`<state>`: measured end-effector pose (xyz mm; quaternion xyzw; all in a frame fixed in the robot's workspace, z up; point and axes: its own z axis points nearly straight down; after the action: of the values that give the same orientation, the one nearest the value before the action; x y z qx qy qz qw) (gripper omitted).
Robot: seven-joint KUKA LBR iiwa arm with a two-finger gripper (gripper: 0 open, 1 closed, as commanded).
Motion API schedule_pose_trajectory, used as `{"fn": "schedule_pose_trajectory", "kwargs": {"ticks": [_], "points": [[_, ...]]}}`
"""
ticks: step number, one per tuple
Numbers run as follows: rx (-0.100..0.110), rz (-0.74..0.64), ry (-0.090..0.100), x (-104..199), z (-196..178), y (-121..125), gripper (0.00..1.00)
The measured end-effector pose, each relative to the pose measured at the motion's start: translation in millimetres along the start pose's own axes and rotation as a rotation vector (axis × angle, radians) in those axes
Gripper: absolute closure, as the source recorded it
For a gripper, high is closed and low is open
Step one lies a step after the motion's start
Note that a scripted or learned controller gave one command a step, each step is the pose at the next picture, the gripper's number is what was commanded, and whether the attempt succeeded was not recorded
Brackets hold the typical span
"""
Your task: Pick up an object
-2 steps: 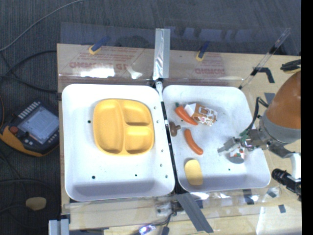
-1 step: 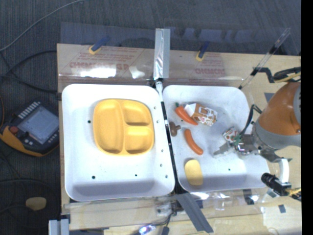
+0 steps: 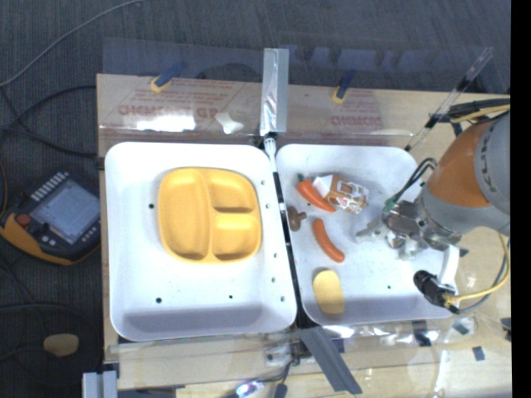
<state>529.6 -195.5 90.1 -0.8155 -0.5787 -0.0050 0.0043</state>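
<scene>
Tool [image 3: 375,230] low in right bin [image 3: 365,160], fingers hard to read, can't tell if wide or narrow. Toy carrot [image 3: 314,194], sausage [image 3: 328,240], yellow piece [image 3: 328,291] lie left of it, apart. Yellow divided tray [image 3: 209,214] in left bin [image 3: 133,222].

**A robot lab test bench**

This is a robotics lab, not a home. A wooden bench [image 3: 431,106] stands on dark grey carpet [image 3: 50,48] with loose cables [image 3: 99,11] trailing across it. A teach pendant [image 3: 58,214] with a screen lies on the floor beside the bench. Clear plastic sheeting [image 3: 191,106] is clamped along the bench's far edge.
</scene>
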Motion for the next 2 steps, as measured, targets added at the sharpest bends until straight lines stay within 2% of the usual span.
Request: {"fn": "schedule_pose_trajectory", "kwargs": {"ticks": [1, 2], "points": [[-0.012, 0.197, -0.014, 68, 2, 35, 0.0], [-0.013, 0.495, -0.011, 74, 2, -57, 0.0]]}}
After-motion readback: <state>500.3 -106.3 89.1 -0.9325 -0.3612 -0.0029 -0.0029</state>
